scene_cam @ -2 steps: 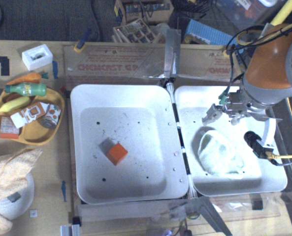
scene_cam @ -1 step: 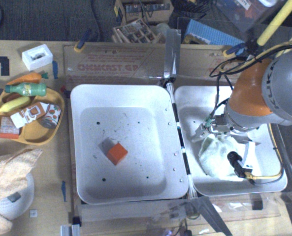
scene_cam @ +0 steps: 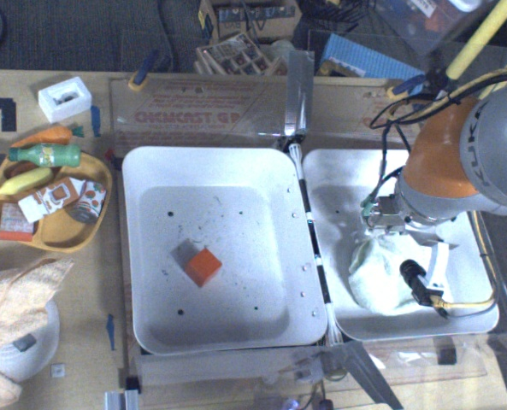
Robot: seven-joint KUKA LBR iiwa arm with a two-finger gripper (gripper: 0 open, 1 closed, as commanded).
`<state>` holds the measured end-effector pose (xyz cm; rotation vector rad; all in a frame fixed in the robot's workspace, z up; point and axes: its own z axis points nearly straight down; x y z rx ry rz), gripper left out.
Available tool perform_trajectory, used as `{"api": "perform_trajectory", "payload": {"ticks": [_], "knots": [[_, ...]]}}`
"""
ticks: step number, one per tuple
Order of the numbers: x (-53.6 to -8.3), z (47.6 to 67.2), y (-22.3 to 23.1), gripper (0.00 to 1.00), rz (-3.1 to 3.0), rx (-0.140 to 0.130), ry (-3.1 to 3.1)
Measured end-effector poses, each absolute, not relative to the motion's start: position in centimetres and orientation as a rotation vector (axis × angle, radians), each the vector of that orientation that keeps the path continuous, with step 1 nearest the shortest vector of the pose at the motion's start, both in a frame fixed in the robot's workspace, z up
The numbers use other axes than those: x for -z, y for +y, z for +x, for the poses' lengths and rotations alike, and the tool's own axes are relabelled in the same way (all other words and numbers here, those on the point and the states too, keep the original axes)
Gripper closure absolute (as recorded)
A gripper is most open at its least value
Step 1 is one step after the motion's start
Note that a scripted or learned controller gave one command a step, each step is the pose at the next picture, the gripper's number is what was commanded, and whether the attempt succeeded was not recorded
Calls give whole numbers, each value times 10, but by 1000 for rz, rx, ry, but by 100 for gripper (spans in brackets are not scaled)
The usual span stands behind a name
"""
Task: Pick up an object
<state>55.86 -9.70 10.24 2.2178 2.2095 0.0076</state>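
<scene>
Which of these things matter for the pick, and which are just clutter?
Job: orange cube in left white bin; crumpled white cloth-like lump in right white bin, under the gripper.

Clutter: yellow bowl of toy food, small white box.

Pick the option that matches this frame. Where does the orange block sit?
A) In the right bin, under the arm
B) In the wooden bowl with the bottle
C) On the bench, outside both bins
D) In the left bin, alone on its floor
D: the orange block lies on the floor of the left bin, well apart from the arm, which reaches over the right bin.
</scene>
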Motion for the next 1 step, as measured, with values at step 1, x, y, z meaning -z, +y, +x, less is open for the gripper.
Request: {"api": "perform_trajectory", "payload": {"ticks": [1], "knots": [[-185,584,-63,100,2322,0,2116]]}}
